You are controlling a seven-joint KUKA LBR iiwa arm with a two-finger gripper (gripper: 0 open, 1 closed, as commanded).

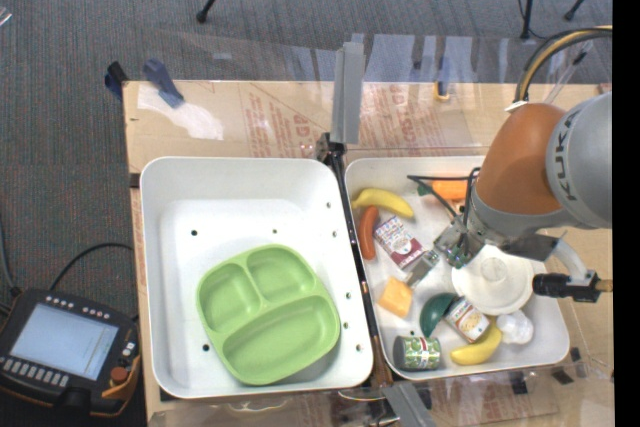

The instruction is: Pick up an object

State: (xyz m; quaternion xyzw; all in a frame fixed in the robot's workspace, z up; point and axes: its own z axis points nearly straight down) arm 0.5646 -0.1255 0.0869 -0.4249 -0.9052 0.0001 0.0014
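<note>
**Pincer low over the right bin, nothing held**

Pincer (432, 265) hangs low in the right bin (557, 347), its fingers a narrow way apart with nothing seen between them, the tips just beside the small carton (397, 242).

At the left, the left bin (165, 205) holds a green divided plate (268, 313). In the right bin the pickable things crowd together: a sausage (368, 232) at nine o'clock, a banana (382, 202) at eleven o'clock, a cheese wedge (396, 297) and a can (418, 352) toward six o'clock — a white bowl (492, 283) near the centre.

To do the step well, I judge the fingers should straddle one item, likely the carton, before closing.

From three o'clock the arm (575, 160) reaches in, orange band bent down, wrist slanting toward nine o'clock.
</note>
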